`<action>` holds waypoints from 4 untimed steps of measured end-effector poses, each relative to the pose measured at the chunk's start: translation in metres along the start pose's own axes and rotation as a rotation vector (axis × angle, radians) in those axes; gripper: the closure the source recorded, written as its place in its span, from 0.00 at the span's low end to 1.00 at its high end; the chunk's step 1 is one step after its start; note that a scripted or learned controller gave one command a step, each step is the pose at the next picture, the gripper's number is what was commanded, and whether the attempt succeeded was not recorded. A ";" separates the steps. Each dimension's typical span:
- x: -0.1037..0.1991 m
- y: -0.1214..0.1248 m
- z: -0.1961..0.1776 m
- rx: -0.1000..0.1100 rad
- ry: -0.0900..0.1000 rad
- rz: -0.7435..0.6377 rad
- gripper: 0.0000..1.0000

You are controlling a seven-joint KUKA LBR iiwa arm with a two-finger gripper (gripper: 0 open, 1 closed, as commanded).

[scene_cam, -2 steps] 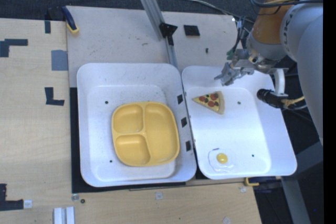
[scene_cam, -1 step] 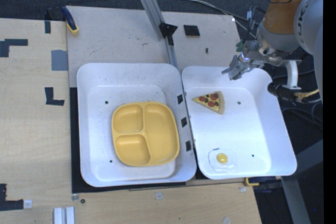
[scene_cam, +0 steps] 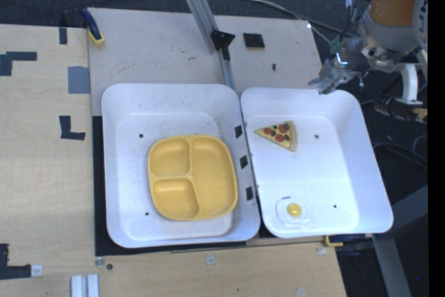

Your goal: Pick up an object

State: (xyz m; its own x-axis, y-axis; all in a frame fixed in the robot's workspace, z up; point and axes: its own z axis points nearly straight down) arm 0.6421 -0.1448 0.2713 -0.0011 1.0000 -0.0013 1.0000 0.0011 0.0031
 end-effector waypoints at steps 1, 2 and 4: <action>0.048 -0.001 0.011 0.005 0.001 -0.004 1.00; 0.093 -0.006 0.020 0.006 0.002 -0.004 1.00; 0.208 -0.038 0.027 0.007 0.002 -0.005 1.00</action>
